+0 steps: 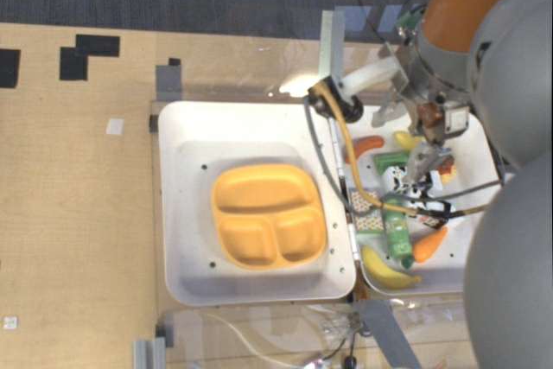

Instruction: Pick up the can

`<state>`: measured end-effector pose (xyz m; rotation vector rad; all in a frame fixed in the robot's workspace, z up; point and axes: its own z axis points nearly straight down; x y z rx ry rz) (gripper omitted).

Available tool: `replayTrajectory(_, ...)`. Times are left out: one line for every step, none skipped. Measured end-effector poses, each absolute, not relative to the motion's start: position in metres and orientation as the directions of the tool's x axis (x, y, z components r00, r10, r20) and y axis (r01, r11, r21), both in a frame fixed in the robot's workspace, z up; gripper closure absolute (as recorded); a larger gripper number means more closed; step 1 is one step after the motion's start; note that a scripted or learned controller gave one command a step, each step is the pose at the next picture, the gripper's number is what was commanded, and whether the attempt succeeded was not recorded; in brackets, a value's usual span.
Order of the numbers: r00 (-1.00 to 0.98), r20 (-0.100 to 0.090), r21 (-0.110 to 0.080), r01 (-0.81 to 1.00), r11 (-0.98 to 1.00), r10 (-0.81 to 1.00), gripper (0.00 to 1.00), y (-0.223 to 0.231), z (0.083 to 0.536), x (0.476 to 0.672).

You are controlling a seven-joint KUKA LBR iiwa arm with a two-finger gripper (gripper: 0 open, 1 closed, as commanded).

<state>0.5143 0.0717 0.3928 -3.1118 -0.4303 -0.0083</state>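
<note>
My gripper [425, 162] hangs low over the right bin [458, 276], above the middle of a pile of objects. Just under and left of its tip lies a small black-and-white patterned object [399, 180] that may be the can; I cannot tell for sure. A red-and-white piece [446, 172] peeks out to the right of the tip. The arm's grey wrist and orange band hide the bin's far right part.
The right bin also holds a banana [385, 269], a carrot [429, 244], a green bottle [397, 236], a green packet [390, 161], a red item [367, 143] and a yellow piece [406, 138]. A yellow divided tray [268, 214] lies in the left bin [186, 212]. Cables cross the divider.
</note>
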Motion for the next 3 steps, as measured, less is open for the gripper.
replayTrajectory(0.972,0.005,-0.001,0.233,-0.972,0.233,0.00,0.123,0.436,0.511)
replayTrajectory(0.892,0.002,0.002,0.452,-0.892,0.452,0.00,0.135,0.435,0.502)
replayTrajectory(0.612,0.000,0.000,0.791,-0.612,0.791,0.00,0.145,0.257,0.487)
